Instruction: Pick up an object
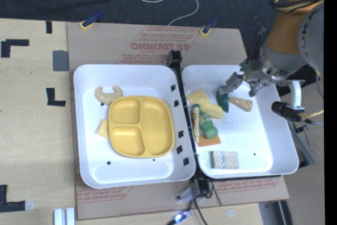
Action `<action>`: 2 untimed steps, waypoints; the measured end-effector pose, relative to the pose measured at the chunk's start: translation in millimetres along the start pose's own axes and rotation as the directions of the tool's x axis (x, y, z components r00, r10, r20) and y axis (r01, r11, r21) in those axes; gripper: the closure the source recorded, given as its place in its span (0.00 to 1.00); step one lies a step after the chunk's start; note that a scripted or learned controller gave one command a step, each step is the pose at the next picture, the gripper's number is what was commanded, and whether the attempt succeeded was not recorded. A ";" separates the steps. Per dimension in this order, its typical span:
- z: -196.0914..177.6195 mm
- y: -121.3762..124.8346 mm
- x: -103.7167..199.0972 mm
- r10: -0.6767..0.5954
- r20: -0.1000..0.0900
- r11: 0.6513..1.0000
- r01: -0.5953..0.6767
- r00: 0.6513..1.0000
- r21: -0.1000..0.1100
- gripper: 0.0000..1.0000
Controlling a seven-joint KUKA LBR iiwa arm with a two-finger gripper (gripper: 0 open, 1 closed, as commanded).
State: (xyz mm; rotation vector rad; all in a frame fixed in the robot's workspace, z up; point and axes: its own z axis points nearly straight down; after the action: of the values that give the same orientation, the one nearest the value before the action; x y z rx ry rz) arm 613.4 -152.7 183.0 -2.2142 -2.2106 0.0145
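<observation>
Arm reaching in from the right over the right bin [274, 158], jaws [236, 88] spread open and gripping nothing.

Nearest in the right bin, a small patterned packet [225, 159] lying flat; farther in, an orange block [209, 139] under a green bottle [207, 125], beside a yellow wedge [205, 104] close to the bin's left wall. Dark green piece [223, 101] and tan cone [241, 104] just below the open jaws, touching or not cannot be told. In the left bin [87, 113], a yellow divided plate [141, 126] with a pale yellow slice [102, 128] at its left edge and a beige curved pastry [107, 94] beyond. Cardboard sheet [152, 45] under both bins on the tabletop [31, 124].
</observation>
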 end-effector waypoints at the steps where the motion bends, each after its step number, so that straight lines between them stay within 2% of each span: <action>1: -8.3 3.2 0.2 -0.003 0.002 1.000 0.003 1.000 -0.014 0.00; 2: 55.9 1.8 5.6 -0.004 0.002 1.000 0.004 1.000 -0.008 0.00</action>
State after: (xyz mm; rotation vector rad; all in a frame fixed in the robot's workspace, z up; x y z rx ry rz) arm 614.3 -147.0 127.1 -2.2149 -2.2203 0.0081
